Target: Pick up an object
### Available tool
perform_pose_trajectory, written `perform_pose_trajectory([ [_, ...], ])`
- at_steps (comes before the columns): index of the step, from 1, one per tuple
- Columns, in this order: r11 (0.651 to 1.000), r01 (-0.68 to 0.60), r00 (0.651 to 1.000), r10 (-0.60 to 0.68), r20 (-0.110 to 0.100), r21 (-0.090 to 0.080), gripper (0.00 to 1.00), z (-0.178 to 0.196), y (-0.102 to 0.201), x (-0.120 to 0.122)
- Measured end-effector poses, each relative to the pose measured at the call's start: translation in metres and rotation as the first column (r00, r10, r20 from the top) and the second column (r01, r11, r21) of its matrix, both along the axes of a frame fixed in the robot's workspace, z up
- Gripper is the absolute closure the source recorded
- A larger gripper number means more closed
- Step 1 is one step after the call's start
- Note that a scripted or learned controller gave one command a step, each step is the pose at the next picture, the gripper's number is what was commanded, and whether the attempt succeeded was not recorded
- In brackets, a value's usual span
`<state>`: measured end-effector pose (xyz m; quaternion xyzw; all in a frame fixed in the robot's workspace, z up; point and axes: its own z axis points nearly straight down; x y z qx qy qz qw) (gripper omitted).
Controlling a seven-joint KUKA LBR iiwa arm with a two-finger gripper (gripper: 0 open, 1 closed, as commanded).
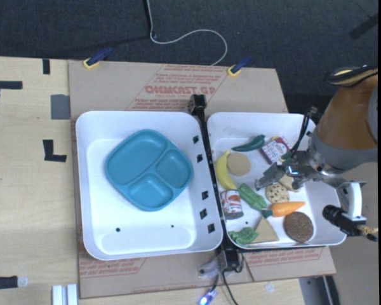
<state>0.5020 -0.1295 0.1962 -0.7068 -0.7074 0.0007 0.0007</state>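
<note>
My gripper (pixel 278 178) hangs low over the middle of the right bin (pixel 261 121), reaching in from the right. Just below it lie a chocolate-chip cookie (pixel 274 192) and an orange carrot (pixel 286 208). To its left are a green pickle (pixel 253 197), a tan round biscuit (pixel 239 164) and a yellow banana (pixel 223 170). A green pepper (pixel 249 144) and a red-and-white packet (pixel 274 149) lie behind it. I see nothing lifted off the bin floor.
A brown round patty (pixel 298 226), a tan wedge (pixel 264 231), a green leafy piece (pixel 242 236) and a small can (pixel 232 204) fill the right bin's front. The left bin (pixel 92 170) holds a blue divided plate (pixel 149 169). A black divider (pixel 206 164) separates the bins.
</note>
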Motion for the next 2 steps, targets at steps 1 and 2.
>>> perform_pose_trajectory([
  [1,1.0,-0.001,1.0,0.001,-0.001,0.0,1.0,0.01,0.001,0.0],
  [2,1.0,-0.01,1.0,0.01,0.017,0.002,1.0,0.156,0.072,-0.015],
])
